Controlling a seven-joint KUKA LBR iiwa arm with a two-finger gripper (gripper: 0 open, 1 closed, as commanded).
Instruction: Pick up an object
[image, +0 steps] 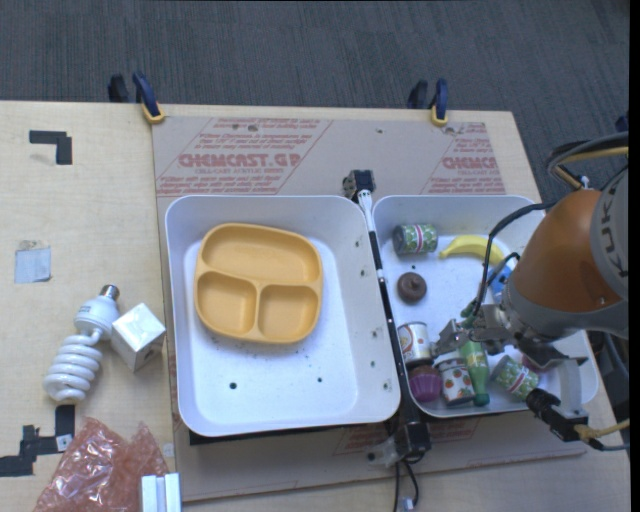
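My gripper (462, 338) is low in the right bin (455, 215), under the orange wrist band, right over a cluster of small items near the front. Closest to it are a green bottle (476, 366), a white can with a brown label (412, 340) to its left and a strawberry-print can (456, 385). A purple item (423, 382) and a green patterned can (516, 378) lie alongside. Farther back are a brown chocolate-like piece (411, 288), a green can (415, 238) and a banana (462, 246). The wrist hides what is directly under the gripper.
The left bin (190, 400) holds a yellow divided plate (259, 281). On the bench to the left lie a spiral light bulb (80, 345), a white cube (138, 335) and a reddish mesh bag (95, 470). Clamps and cables sit along the bins' edges.
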